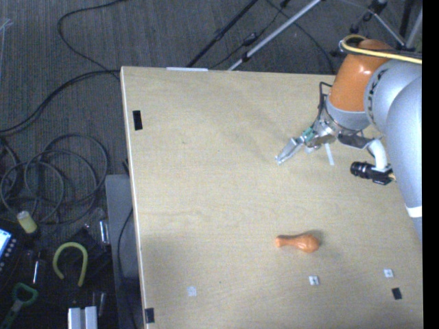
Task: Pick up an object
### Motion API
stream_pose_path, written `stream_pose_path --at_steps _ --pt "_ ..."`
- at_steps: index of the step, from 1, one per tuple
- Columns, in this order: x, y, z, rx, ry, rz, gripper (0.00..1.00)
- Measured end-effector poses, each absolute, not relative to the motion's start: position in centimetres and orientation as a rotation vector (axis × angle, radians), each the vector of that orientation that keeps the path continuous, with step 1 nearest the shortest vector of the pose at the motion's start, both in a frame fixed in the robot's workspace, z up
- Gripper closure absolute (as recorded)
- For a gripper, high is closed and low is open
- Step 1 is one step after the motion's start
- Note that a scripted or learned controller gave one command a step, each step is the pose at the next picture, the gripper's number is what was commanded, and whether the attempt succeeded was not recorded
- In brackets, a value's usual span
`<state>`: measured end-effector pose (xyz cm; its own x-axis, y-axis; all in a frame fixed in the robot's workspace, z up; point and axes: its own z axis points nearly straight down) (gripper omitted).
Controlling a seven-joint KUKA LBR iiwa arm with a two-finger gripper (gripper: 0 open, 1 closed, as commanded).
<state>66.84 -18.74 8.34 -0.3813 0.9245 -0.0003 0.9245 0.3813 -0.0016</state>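
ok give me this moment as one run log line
arm: grey with orange band, in from right | tool: above bare wooden board, nothing seen held | target: orange pear-shaped object lying on board, apart from tool | pick: not yet done

Bare board (206, 184) all round orange object (299, 242); gripper (302, 145) well apart above it

Orange pear-shaped object (299, 242) lies on its side.

Grey arm (405, 129), orange band (353, 81), small silvery tool (282, 157).
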Motion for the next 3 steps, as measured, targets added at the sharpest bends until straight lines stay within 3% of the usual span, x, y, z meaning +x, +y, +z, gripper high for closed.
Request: stream_pose_path --at_steps 1,2,3 --pt "66.9 -13.1 8.4 -1.269 -2.874 -0.002 0.0" --pt "66.9 -12.9 9.4 -1.27 -2.875 -0.009 1.0" --pt "65.7 -8.1 18.4 -1.452 -2.787 -0.002 1.0"
